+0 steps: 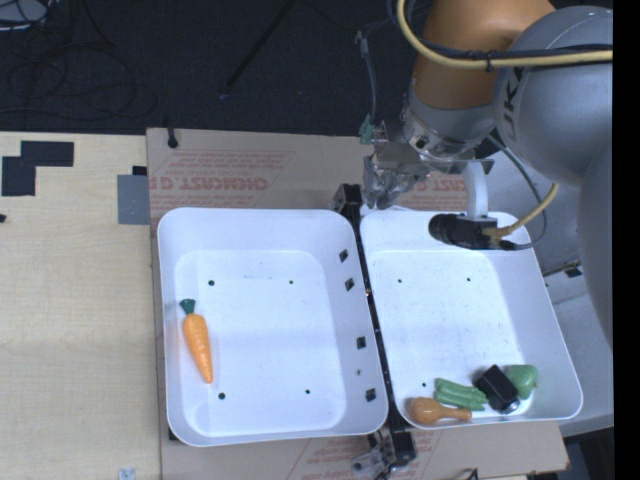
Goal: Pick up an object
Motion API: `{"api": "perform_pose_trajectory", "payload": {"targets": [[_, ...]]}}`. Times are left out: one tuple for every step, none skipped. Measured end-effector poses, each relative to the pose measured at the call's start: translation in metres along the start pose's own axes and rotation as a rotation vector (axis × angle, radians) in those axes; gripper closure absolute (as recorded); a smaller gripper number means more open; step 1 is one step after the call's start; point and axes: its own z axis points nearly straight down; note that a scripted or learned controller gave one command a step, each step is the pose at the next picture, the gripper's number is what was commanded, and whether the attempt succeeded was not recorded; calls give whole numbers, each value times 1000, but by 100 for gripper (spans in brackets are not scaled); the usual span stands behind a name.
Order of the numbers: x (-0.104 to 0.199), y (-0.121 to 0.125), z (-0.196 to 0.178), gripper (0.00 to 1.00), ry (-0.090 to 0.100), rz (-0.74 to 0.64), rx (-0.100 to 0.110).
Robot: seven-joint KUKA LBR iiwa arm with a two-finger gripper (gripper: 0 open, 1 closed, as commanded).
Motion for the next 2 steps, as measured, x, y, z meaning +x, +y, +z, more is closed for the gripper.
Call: {"api": "perform_pose_trajectory", "payload": {"targets": [[68,1,-101,100,2,-5,-18],[116,0,-31,100,-1,-2,0]]}}
